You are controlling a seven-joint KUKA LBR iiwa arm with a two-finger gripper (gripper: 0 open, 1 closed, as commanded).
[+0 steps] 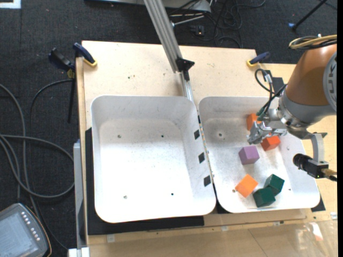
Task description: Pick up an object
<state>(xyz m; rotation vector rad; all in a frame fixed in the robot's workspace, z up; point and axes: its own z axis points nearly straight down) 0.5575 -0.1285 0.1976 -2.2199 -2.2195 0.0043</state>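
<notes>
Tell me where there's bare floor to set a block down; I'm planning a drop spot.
The left bin offers bare floor from wall to wall. In the right bin, the strip beside the divider is free. It's crowded around the gripper, purple block, orange block and green blocks.

The arm (316,79) is cut off by the right edge — an orange block (251,120) and a red block (271,141) are partly covered by the gripper (261,134).
</notes>
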